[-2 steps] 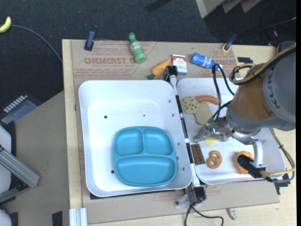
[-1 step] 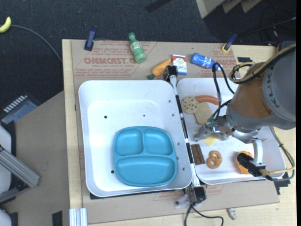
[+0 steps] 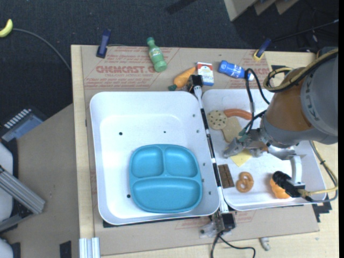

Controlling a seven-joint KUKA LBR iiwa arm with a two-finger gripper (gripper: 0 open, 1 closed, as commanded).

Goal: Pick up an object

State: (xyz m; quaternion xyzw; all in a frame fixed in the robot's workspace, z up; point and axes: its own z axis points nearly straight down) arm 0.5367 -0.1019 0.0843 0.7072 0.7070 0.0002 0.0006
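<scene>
Toy food sits loose in the right bin point(image 3: 317, 190) for picking; gripper point(image 3: 243, 145) hangs low over the yellow cheese slice point(image 3: 241, 158), whether spread or pinching I cannot tell

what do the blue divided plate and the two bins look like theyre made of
The blue divided plate looks like moulded plastic with a matte to satin finish: even colour, soft rounded ridges between its three compartments. The left bin and right bin look like thin white plastic, smooth and slightly glossy, with rounded corners and rolled rims, though coated metal cannot be ruled out.
</scene>
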